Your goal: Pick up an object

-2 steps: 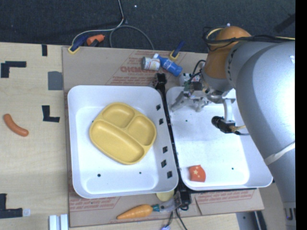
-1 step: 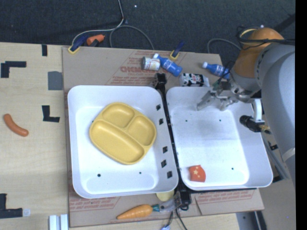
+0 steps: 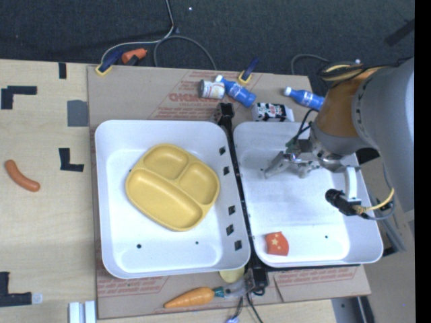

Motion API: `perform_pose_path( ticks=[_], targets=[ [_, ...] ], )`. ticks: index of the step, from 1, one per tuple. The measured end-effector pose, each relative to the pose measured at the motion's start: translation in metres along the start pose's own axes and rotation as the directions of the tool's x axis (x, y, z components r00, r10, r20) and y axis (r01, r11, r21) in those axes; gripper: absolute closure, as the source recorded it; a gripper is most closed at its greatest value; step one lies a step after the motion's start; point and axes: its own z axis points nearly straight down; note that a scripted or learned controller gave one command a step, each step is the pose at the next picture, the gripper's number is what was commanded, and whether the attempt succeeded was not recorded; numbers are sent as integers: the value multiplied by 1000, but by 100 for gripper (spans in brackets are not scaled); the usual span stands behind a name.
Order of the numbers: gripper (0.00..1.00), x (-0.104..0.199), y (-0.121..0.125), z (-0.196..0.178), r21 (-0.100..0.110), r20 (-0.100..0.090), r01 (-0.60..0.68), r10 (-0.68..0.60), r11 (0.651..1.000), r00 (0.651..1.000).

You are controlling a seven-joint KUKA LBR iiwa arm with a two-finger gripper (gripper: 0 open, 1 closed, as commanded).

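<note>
A small red object (image 3: 277, 243) lies near the front edge of the right bin (image 3: 303, 207). My gripper (image 3: 287, 168) hangs over the back part of that bin, well behind the red object and apart from it. Its two fingers (image 3: 271, 169) are spread open with nothing between them. A yellow divided plate (image 3: 174, 186) rests in the middle of the left bin (image 3: 111, 180).
Behind the bins lie two blue-and-white bottles (image 3: 237, 91) (image 3: 304, 98) and a small black-and-white box (image 3: 273, 112). An orange carrot (image 3: 190, 297) lies in front of the bins. A sausage (image 3: 22, 175) sits on the bench at far left.
</note>
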Motion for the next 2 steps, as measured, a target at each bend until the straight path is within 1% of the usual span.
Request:
perform_pose_path(
  ticks=[1,2],
  targets=[
    [0,26,40,2,1,-2,3,-3,1000,1000],
    [0,52,62,2,8,1,4,-4,1000,1000]
  ],
)
